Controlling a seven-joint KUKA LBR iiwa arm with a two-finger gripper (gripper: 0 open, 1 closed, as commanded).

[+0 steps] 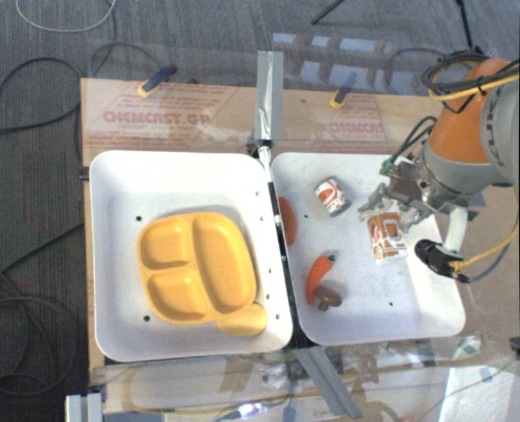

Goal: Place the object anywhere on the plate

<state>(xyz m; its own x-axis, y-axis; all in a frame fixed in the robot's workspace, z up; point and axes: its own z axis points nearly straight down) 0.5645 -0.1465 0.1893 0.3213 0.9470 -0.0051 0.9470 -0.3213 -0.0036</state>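
A yellow divided plate [198, 266] lies in the left bin [119, 183]. In the right bin [435, 315], my gripper [384, 202] hangs near the right side, directly over the top end of a small red and white box [387, 237]. The box lies flat on the bin floor and looks tilted a little. I cannot tell whether the gripper touches it. A red and white can [331, 195] lies to the gripper's left. An orange carrot [318, 273] with a green tip lies lower in the same bin.
A brown mushroom-shaped piece [328, 299] sits at the carrot's lower end. A red object [286, 221] rests against the right bin's left wall. A yellow lump [242, 321] lies by the plate's lower right corner. A black and yellow cable [453, 262] hangs beside the arm.
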